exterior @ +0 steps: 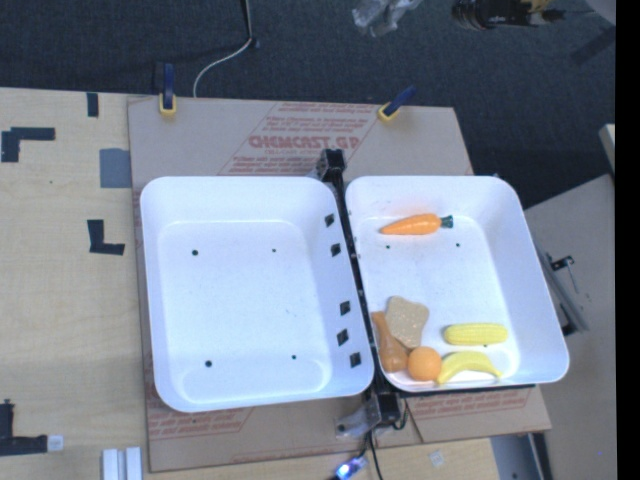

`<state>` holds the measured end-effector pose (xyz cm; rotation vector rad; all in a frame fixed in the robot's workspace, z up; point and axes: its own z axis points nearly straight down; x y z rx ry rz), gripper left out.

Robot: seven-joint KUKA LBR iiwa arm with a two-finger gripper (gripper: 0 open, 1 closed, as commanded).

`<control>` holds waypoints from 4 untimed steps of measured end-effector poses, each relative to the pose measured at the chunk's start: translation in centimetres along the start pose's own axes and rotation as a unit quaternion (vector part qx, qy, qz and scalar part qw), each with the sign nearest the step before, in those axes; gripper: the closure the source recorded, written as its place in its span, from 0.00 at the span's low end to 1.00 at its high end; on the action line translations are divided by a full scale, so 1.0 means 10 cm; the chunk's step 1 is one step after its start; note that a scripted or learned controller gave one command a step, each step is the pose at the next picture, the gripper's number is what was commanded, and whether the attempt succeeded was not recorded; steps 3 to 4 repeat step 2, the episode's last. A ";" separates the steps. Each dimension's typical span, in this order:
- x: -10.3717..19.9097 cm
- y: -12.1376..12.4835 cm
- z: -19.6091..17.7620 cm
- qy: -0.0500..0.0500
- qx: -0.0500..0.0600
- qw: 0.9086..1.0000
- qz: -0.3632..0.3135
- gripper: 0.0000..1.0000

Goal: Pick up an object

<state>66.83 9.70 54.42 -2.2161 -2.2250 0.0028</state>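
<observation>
Your objects sit in the right bin (520, 218): a carrot (410, 225) near its far side, and (clustered at the near edge) bread (406, 319), an orange (424, 364), corn (475, 334) and a banana (468, 368). The gripper (385, 3) hangs blurred, well above the bins; its grip state can't be told.

Both white bins (240, 198) look like smooth, faintly glossy plastic; the printed sheet (300, 143) beneath looks matt cardboard; the surface (60, 198) pale wood.
</observation>
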 end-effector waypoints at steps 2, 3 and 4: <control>0.02 0.00 -0.19 0.000 0.001 1.000 -0.002 1.00; 0.02 0.00 -0.19 0.000 0.001 1.000 -0.002 1.00; 0.02 0.00 -0.19 0.000 0.001 1.000 -0.002 1.00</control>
